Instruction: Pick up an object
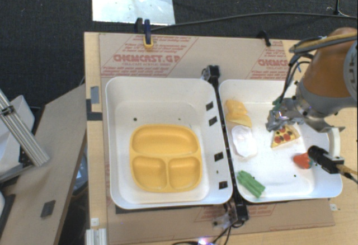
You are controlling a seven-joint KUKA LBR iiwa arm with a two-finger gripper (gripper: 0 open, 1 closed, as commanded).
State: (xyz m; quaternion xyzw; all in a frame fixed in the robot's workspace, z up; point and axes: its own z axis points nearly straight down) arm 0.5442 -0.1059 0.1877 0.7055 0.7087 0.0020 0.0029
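while the gripper [278,121] hangs over the right bin [268,185] touching the pizza slice toy [286,136], its grasp state cannot be told from this angle.

The grey arm [330,79] reaches in from the right, its orange band showing above the wrist. The 2-finger gripper [278,120] hangs low, pointing downward and toward the left of the view.

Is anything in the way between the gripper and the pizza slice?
Nothing visible. The gripper hangs right at the top left corner of the pizza slice in the right bin; the other toys lie off to the sides.
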